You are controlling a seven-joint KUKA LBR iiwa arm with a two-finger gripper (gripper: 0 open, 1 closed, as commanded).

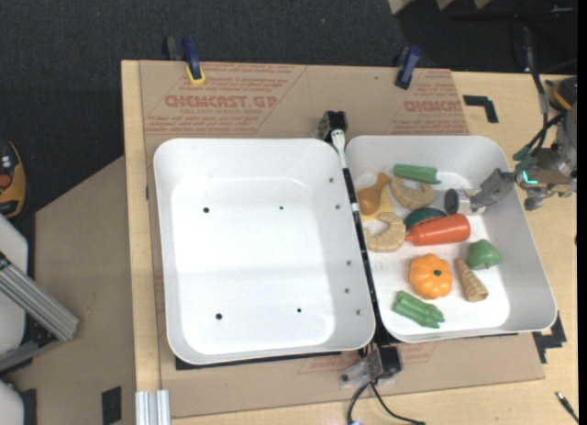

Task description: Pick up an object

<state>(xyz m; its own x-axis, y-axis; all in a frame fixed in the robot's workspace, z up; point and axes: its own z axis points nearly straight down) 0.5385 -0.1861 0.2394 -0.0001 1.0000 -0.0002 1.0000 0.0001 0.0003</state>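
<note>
Just right of the toy red pepper (441,229), the gripper (489,190) hovers, jaw state unclear; the pepper looks light, rigid, slick—best pinched across its middle.

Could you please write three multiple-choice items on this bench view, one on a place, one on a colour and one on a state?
1. Where do the toy foods lie?
A. In the left bin
B. In the right bin
C. On the cardboard outside the bins

2. What colour is the small pumpkin?
A. Orange
B. Blue
C. White

3. Where is the gripper?
A. Over the middle of the left bin
B. At the right bin's far right edge, apart from the pumpkin
C. Pressed onto the pumpkin

Answers: 1 B, since all the foods sit inside the right bin. 2 A, since the pumpkin is orange with a green stem. 3 B, since the gripper sits near that bin's upper right rim, well away from the pumpkin.
</note>
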